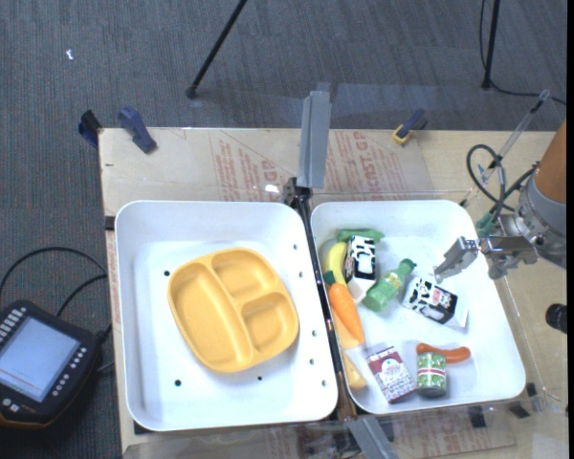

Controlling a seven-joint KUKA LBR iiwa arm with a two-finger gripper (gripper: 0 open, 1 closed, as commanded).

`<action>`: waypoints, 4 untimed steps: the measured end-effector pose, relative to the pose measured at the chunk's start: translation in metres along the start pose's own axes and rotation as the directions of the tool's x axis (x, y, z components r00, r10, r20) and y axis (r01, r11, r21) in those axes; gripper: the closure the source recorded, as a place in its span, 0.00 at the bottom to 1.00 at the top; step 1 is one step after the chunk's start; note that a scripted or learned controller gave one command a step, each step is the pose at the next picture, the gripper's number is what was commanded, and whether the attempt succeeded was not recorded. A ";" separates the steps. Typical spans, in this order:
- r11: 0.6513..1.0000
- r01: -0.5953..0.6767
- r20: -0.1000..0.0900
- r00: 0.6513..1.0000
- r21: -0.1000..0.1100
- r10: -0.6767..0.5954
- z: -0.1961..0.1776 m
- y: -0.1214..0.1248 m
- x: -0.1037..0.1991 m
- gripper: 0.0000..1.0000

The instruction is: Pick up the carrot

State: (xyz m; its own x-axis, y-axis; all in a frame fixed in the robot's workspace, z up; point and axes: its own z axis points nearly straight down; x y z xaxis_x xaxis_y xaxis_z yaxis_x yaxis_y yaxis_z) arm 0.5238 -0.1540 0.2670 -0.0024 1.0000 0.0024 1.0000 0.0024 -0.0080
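Orange, tapered carrot (345,313) lies green-topped in the right bin (502,318); hand (456,256) open.

Two white bins (134,256) sit side by side on the desk (201,161). The left bin holds one yellow divided plate (232,308). The right bin holds one carrot (345,314), one banana (336,257), one green bottle (389,287), two cow-patterned cartons (364,256), one red carton (390,373), one green can (431,375) and one sausage (444,353).
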 end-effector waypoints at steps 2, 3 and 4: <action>0.902 0.431 0.000 0.902 0.000 -0.431 0.180 -0.020 0.068 0.00; 0.904 0.428 -0.003 0.904 0.004 -0.428 0.173 -0.020 0.068 1.00; 0.960 0.280 0.002 0.960 -0.002 -0.280 0.083 0.021 0.112 1.00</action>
State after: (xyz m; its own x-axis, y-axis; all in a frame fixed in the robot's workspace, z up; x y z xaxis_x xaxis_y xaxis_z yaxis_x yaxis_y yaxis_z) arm 0.5436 -0.0421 0.1845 -0.2827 0.9592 0.0021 0.9592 0.2827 -0.0055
